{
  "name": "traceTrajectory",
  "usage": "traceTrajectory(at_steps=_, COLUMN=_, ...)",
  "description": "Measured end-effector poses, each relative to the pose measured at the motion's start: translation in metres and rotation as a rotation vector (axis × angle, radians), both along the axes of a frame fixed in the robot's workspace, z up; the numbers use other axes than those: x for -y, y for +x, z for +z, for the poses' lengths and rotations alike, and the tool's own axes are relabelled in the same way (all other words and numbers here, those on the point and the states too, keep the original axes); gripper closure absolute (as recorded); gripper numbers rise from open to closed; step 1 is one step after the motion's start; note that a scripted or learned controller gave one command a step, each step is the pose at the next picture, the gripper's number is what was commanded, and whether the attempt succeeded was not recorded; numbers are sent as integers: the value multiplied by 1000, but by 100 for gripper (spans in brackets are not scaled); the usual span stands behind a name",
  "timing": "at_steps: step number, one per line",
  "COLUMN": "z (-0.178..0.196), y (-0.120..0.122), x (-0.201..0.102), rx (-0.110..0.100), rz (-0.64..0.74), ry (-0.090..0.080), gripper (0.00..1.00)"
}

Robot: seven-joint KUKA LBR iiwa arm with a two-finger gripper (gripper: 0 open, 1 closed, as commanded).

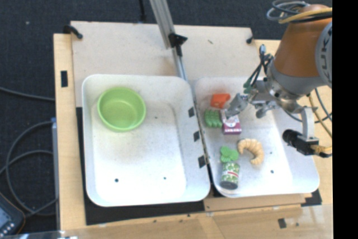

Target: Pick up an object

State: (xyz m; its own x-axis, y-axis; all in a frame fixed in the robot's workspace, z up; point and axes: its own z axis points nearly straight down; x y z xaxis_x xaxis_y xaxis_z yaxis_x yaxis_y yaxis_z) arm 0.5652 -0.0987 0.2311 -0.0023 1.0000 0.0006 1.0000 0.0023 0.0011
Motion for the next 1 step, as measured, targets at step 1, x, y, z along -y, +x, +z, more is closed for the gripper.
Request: traceTrajectory(at_steps=1, z=0, y=0, x=0, rx=1, rz=-2, ry=0, gripper=0)
